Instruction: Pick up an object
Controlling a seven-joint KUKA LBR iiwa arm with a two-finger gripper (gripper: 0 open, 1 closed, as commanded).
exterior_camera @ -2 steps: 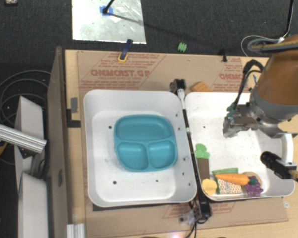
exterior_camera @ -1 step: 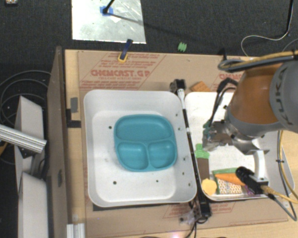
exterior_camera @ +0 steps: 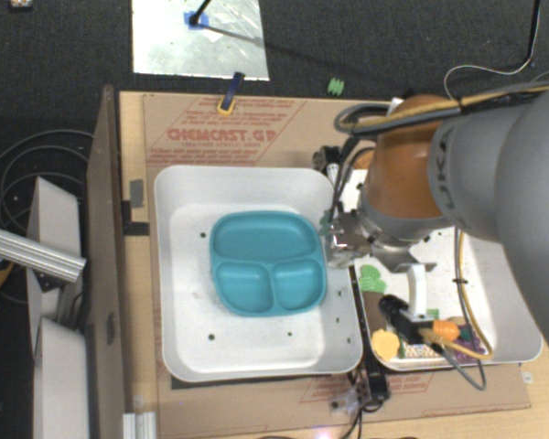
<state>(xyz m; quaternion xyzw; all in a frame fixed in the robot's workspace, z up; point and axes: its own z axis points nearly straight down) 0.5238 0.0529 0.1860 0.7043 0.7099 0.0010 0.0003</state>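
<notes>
A teal divided plate (exterior_camera: 265, 262) lies in the middle of the left white bin (exterior_camera: 188, 337). The right bin (exterior_camera: 522, 341) holds small items along its front-left side: a green piece (exterior_camera: 371, 278), a yellow round piece (exterior_camera: 385, 343), an orange piece (exterior_camera: 445, 330) and something purple (exterior_camera: 473, 341). My arm, with its orange band (exterior_camera: 398, 176), covers most of the right bin. The gripper (exterior_camera: 344, 236) hangs low at the wall between the two bins, just right of the plate's edge and above the green piece. No object shows in its grasp.
The bins rest on a cardboard sheet (exterior_camera: 229, 126) printed with red letters. A shiny metal sheet (exterior_camera: 201, 26) lies on the dark floor behind. Cables and a metal rail (exterior_camera: 32, 252) sit at the left.
</notes>
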